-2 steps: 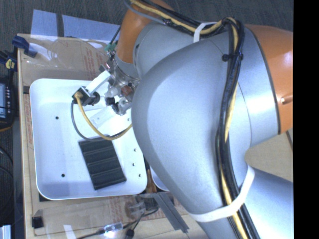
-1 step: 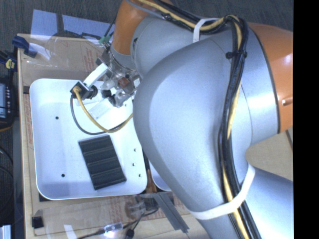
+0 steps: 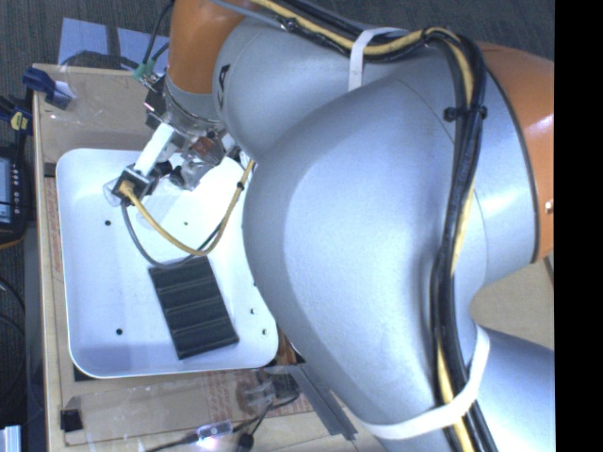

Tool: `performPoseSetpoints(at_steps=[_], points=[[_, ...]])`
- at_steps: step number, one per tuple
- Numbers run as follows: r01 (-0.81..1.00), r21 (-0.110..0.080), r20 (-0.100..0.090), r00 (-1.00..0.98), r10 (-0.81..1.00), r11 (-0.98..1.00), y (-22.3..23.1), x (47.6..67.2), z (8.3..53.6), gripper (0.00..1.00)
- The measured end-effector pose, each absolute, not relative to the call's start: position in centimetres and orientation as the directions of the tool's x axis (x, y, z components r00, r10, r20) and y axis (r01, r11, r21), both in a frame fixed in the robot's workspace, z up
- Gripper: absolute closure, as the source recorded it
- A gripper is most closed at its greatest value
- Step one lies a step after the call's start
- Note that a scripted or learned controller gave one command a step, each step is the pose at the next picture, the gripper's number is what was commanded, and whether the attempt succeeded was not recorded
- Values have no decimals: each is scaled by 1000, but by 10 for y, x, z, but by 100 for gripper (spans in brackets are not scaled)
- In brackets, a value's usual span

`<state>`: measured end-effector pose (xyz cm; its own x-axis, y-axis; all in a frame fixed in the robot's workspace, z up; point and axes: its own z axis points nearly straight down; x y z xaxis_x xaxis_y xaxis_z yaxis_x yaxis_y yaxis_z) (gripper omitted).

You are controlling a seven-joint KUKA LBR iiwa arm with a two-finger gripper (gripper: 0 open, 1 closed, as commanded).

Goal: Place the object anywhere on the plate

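A white bin [image 3: 89, 281] sits at the left of the frame on a wooden bench [image 3: 66, 111]. A large grey robot arm [image 3: 377, 234] covers the centre and right of the frame, and whatever lies behind it is hidden.

The arm's gripper [image 3: 179, 169] hangs over the upper part of the bin, below an orange band at the wrist. It is too small and cluttered to tell whether it is spread or pressed together, and nothing can be seen held in it.

A ribbed black mat [image 3: 193, 309] lies flat on the bin floor, at the lower middle of the bin and at a slight tilt. It is apart from the gripper and is the only loose thing seen in the bin, so it is probably the object to move.

The task looks to be at the pick-up stage, with the mat not yet taken. The next move calls for shifting the gripper toward the bottom of the frame, lowering it onto the mat, gripping across its narrow side, then lifting and carrying it to the plate.

The bin floor between gripper and mat is bare. Loose wires [image 3: 226, 429] lie on the bench below the bin, out of the way.
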<state>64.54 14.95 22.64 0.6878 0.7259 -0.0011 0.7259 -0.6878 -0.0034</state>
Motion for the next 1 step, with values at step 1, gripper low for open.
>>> performPoseSetpoints(at_steps=[1], points=[[858,-4,-1,513,858,-513,92,545,297,100]])
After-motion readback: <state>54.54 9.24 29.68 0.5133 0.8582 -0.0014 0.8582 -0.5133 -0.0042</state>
